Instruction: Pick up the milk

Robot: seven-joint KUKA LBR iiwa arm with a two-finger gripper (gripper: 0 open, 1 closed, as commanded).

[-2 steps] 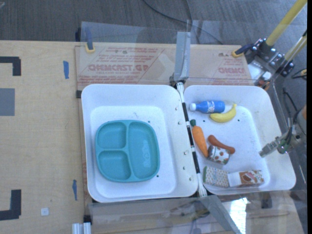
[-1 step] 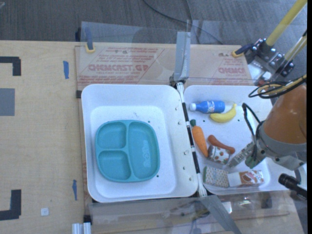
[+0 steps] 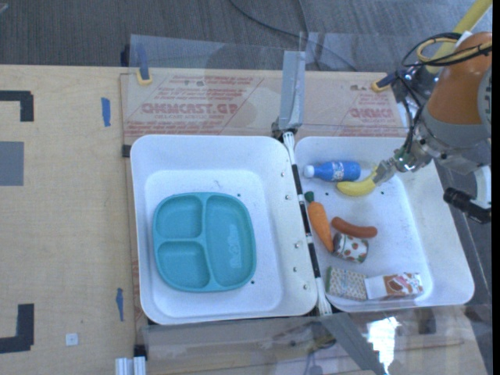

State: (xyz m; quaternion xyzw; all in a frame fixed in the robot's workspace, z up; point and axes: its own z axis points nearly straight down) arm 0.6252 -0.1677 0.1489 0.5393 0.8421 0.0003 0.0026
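Observation:
The milk (image 3: 395, 285) is a small white carton with a red-brown label, lying on its side near the front edge of the right bin (image 3: 437, 241). My gripper (image 3: 387, 170) hangs over the back of that bin, right at the right tip of a yellow banana (image 3: 355, 186). It is well behind the milk, about half the bin's depth away. The grey wrist and orange band (image 3: 457, 92) rise to the upper right.
A blue bottle (image 3: 334, 170) lies behind the banana. A carrot (image 3: 319, 223), a sausage (image 3: 354, 226) and a small can (image 3: 350, 247) sit mid-bin. A green checkered packet (image 3: 347, 283) touches the milk's left end. The left bin (image 3: 156, 162) holds a teal divided plate (image 3: 205, 241).

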